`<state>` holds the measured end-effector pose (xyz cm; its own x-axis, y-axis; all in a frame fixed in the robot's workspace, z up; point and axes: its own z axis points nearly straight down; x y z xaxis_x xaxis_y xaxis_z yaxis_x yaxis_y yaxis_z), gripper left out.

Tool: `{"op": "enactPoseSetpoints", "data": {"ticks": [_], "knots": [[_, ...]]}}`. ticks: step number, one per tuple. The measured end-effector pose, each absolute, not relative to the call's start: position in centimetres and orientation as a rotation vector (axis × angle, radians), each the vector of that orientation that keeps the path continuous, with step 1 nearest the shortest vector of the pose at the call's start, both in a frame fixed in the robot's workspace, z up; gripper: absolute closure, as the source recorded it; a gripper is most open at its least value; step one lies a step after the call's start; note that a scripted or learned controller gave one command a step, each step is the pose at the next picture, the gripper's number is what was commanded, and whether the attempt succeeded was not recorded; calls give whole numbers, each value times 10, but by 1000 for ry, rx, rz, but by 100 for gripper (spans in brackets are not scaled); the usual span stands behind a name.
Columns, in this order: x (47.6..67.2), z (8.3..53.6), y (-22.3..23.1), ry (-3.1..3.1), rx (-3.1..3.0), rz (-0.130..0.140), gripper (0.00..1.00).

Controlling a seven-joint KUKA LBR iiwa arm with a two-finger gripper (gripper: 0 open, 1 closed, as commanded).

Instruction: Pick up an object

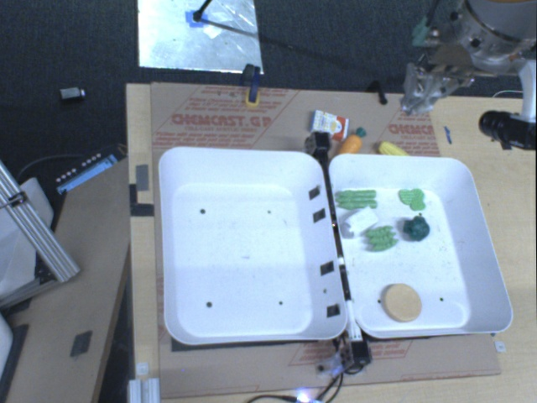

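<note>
The right bin (470, 225) holds several small items: a long green piece (357, 198), a green leafy piece (411, 197), a dark teal lump (415, 227), a white block (361, 222), a green bumpy piece (382, 238) and a round tan disc (402, 302). My gripper (417, 99) hangs above the bench behind the right bin's far edge, well clear of the items. Nothing shows between its fingers.
The left bin (243, 242) sits beside the right one. Behind the bins on the cardboard lie a white and red packet (327, 123), an orange carrot-like toy (351, 143) and a yellow toy (391, 149). A yellow clamp (251, 86) stands at the back.
</note>
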<state>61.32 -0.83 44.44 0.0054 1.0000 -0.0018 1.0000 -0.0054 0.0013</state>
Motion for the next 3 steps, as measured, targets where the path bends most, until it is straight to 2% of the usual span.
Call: {"op": "enactPoseSetpoints", "data": {"ticks": [1, 2, 3], "knots": [[640, 452, -7, 2222, 2215, 4, 100], [670, 437, -68, 2215, 2221, 2, 100], [669, 469, -69, 2222, 2214, 5, 100]]}}
